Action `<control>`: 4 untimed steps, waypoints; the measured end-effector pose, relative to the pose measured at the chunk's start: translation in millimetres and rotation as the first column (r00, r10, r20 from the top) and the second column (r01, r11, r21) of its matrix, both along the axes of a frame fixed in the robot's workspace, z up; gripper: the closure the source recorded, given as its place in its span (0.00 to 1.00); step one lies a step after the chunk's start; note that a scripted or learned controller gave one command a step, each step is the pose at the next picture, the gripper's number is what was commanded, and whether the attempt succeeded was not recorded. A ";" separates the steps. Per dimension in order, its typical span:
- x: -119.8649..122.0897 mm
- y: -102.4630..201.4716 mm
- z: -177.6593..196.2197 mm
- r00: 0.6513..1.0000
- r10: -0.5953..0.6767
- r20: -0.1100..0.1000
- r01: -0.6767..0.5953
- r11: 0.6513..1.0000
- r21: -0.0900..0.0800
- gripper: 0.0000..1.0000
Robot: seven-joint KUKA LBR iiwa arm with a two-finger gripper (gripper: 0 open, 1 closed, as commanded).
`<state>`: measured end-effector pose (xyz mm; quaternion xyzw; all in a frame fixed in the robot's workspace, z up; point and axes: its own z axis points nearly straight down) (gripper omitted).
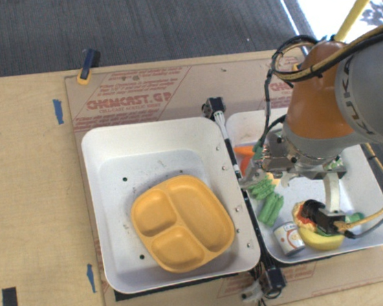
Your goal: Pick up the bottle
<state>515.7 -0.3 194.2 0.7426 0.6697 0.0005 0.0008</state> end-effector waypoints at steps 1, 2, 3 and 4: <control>0.5 -2.5 -9.9 0.970 -0.245 -0.002 0.245 0.970 0.000 0.00; -22.7 1.1 -10.0 0.772 -0.635 -0.006 0.635 0.772 -0.001 0.00; -30.1 22.8 -9.9 0.785 -0.620 -0.006 0.620 0.785 0.000 0.00; -29.5 23.0 -0.1 0.786 -0.619 -0.006 0.619 0.786 -0.001 1.00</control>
